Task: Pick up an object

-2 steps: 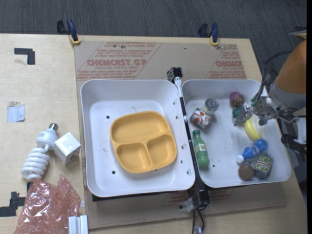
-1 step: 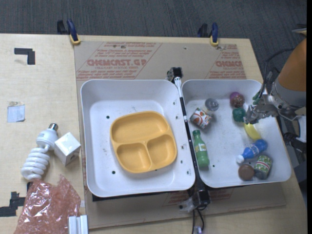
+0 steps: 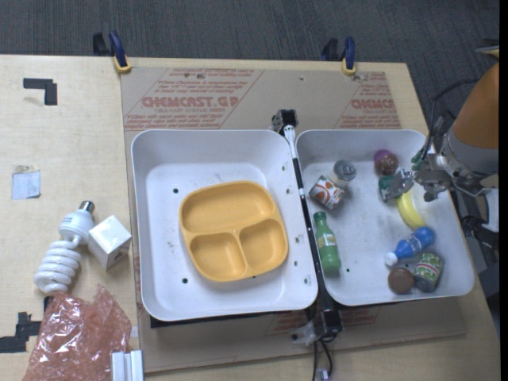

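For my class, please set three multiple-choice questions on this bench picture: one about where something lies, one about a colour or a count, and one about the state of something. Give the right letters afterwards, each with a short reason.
1. Where does the yellow tray lie?
A. In the left bin
B. In the right bin
C. On the bare bench

2. What colour is the bottle by the left wall of the right bin?
A. Red
B. Green
C. Black

3. How does that bottle lie?
A. Standing upright on its base
B. Lying on its side
C. Held up in the air

Answers:
1 A, the tray rests flat in the middle of the left bin.
2 B, its body is green, with a red cap and a pale label.
3 B, its whole length shows along the bin floor, cap toward the far edge.
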You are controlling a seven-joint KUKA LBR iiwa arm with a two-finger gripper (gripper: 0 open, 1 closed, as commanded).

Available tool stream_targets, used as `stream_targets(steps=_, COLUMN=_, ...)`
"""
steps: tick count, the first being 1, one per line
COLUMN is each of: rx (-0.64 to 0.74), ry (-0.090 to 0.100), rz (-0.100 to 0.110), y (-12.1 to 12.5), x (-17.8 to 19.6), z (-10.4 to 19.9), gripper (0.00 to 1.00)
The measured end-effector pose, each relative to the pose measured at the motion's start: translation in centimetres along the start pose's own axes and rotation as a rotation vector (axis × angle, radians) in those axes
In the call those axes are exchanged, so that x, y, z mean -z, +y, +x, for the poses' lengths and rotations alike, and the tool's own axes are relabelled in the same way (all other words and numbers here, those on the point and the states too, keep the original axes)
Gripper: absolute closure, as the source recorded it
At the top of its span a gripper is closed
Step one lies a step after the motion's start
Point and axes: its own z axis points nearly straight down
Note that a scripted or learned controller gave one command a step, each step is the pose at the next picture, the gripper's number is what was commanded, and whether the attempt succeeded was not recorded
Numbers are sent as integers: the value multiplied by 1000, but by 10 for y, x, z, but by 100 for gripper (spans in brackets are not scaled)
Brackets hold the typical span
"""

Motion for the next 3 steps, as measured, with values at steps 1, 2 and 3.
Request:
stream_targets(steps=1, rx=2, ry=2, rz=3, y=-31, x=-46, z=33, gripper=0)
stream_targets(steps=2, rx=0, ry=1, rz=0, y=-30, x=-35, z=33, gripper=100)
stream_targets(steps=3, rx=1, ry=1, rz=1, y=-30, x=-36, z=33, gripper=0)
